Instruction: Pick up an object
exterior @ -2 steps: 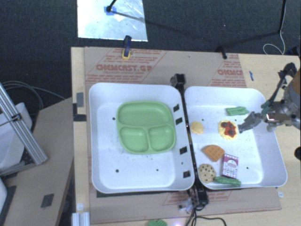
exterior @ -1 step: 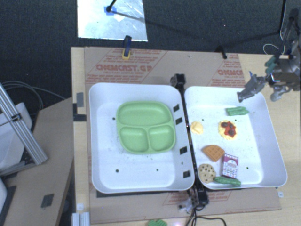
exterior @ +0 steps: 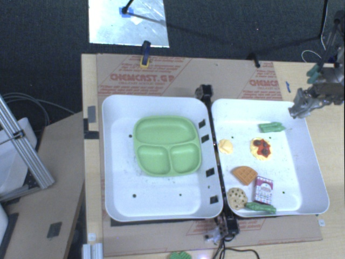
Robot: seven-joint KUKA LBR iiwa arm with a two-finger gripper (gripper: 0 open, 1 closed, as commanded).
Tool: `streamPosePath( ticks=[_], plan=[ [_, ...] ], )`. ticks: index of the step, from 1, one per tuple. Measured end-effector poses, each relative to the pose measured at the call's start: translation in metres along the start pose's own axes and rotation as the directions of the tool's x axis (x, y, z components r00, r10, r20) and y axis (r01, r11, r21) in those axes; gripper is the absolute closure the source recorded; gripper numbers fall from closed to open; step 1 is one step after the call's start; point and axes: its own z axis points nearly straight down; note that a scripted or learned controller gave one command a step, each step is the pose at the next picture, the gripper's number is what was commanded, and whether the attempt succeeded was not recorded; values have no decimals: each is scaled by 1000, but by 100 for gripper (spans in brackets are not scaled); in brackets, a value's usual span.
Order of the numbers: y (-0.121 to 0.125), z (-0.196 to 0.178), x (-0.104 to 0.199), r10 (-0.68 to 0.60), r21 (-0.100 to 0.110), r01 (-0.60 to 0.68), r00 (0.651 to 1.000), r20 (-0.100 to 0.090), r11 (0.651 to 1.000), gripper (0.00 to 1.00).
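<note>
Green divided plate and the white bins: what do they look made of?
Green divided plate: looks like moulded plastic with a matt finish; even pale green, soft rounded compartment ridges, no sharp glare. White bins (left bin, right bin): probably thin formed plastic, smooth and slightly glossy; rounded corners, uniform white walls. Could be coated metal; the view leaves it open.

My arm (exterior: pixel 334 53) is cut off by the right edge, my gripper (exterior: pixel 298 111) is too blurry to tell much about, and a green thing (exterior: pixel 179 255) at the bottom edge is cut off too.
</note>
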Motion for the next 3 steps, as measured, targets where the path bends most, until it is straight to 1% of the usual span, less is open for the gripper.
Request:
streamPosePath(
  ticks=[1, 2, 3],
  plan=[
    [-5, 141, 37, 6, 18, -6, 1000, -3, 1000, 100],
    [-9, 272, 96, 1, 21, 0, 1000, -4, 1000, 100],
    [-9, 263, 195, -4, 8, 4, 1000, -5, 1000, 100]
  ],
)
